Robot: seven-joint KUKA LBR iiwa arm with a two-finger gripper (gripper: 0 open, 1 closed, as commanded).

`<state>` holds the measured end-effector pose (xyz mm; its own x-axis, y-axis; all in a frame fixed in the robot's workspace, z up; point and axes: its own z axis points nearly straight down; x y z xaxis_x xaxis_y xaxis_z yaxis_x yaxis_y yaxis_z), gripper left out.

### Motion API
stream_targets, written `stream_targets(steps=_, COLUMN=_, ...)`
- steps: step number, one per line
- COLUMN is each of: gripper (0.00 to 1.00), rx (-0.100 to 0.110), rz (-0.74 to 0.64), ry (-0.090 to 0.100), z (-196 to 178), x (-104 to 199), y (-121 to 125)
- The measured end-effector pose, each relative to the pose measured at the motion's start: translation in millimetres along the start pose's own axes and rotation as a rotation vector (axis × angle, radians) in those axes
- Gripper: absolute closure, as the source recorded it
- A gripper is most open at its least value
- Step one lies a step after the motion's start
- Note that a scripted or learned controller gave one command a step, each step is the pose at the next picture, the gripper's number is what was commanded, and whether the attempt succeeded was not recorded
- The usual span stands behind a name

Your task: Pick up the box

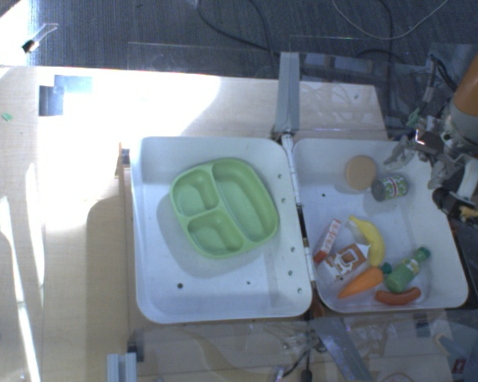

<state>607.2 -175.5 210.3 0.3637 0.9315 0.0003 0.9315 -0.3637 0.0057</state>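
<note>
A small red and white box lies flat in the right bin, near its left wall. Beside it lies a white and brown carton, touching the banana and the carrot. My gripper hangs at the bin's far right corner, above and right of a small can. It is well apart from both boxes, and nothing shows between its fingers.
The right bin also holds a tan round disc, a green bottle and a red sausage-like piece at the front. A green divided plate sits in the left bin. A metal post stands behind the bins.
</note>
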Motion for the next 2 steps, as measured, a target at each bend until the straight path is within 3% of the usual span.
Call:
stream_targets(steps=1, gripper=0.00, rx=-0.026, rz=-0.018, ry=0.003, z=91, x=41, y=18)
stream_targets(steps=2, gripper=0.00, rx=0.000, rz=0.301, ry=0.002, z=123, x=71, y=0)
